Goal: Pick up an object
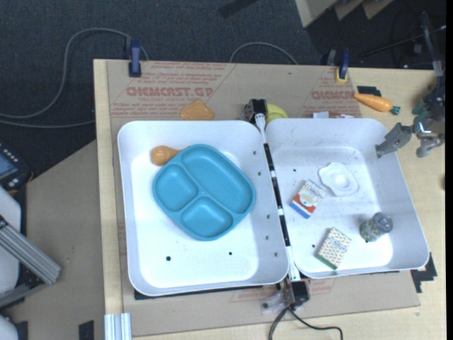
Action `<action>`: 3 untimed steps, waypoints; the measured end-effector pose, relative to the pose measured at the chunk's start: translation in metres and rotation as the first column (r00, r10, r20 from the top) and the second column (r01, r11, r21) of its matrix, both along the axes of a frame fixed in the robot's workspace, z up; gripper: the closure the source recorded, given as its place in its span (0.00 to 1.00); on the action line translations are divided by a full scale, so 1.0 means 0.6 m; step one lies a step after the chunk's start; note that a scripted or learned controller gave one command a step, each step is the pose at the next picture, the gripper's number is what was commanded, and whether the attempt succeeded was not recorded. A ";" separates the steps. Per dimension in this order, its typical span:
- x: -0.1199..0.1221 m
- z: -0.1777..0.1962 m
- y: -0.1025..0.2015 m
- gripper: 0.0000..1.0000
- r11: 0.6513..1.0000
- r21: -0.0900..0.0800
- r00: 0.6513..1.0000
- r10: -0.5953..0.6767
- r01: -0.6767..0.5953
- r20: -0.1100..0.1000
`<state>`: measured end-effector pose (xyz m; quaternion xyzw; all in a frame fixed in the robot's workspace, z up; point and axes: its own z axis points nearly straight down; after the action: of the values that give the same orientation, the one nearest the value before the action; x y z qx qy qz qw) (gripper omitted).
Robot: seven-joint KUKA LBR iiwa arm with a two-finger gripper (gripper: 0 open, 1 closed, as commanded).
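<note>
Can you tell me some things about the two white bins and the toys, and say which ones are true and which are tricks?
1. The blue plate lies in the left bin. True.
2. The carrot lies inside the right bin. False: it lies on the bench behind that bin.
3. The fried egg is in the right bin. True.
4. The gripper holds the small box. False: the gripper is at the right bin's far right edge, and the box lies on the bin floor, apart from it.
5. The plate has three compartments. True.
</note>
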<state>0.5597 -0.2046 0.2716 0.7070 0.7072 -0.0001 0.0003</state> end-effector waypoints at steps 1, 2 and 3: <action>-0.050 -0.242 -0.033 0.00 1.000 0.005 1.000 -0.004 0.004 -0.014; -0.117 -0.316 0.045 0.00 1.000 0.004 1.000 0.000 0.000 -0.006; -0.065 -0.312 -0.027 0.00 1.000 0.012 1.000 0.002 -0.001 -0.007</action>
<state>0.5207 -0.2208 0.0845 0.7064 0.7077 0.0017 -0.0065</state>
